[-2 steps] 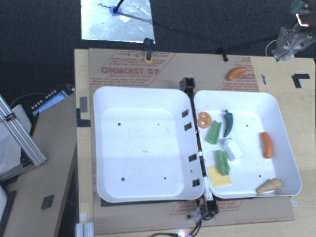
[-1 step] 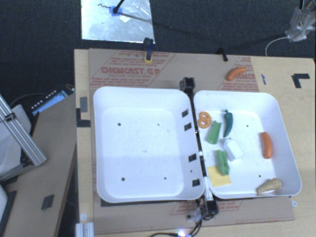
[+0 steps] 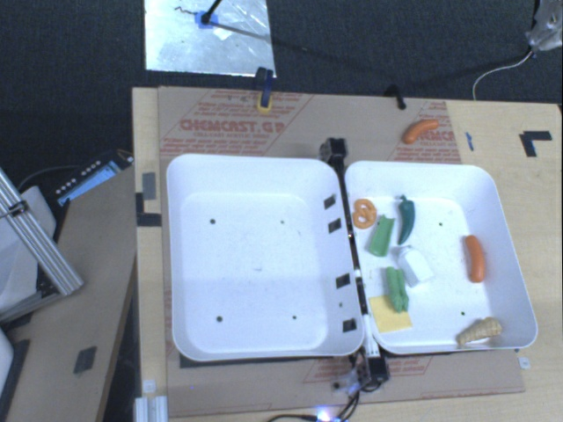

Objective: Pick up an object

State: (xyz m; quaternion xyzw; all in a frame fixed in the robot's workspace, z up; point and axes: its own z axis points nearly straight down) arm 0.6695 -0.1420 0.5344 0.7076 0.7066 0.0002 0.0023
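Note:
The right bin (image 3: 506,236) holds several small items. An orange pretzel (image 3: 363,212) lies near its left wall, with a light green piece (image 3: 382,236) and a dark green pepper (image 3: 405,219) beside it. Below them are a white block (image 3: 415,265), a green vegetable (image 3: 397,288) and a yellow slice (image 3: 390,315). An orange sausage (image 3: 476,258) lies toward the right wall. A tan cone-shaped item (image 3: 479,330) rests in the front right corner.
The left bin (image 3: 255,170) sits beside the right one, joined by black clips (image 3: 341,280). Another orange sausage (image 3: 420,131) lies on the bench behind the right bin. A yellow and blue clamp (image 3: 264,90) and a silver sheet (image 3: 208,25) sit at the back.

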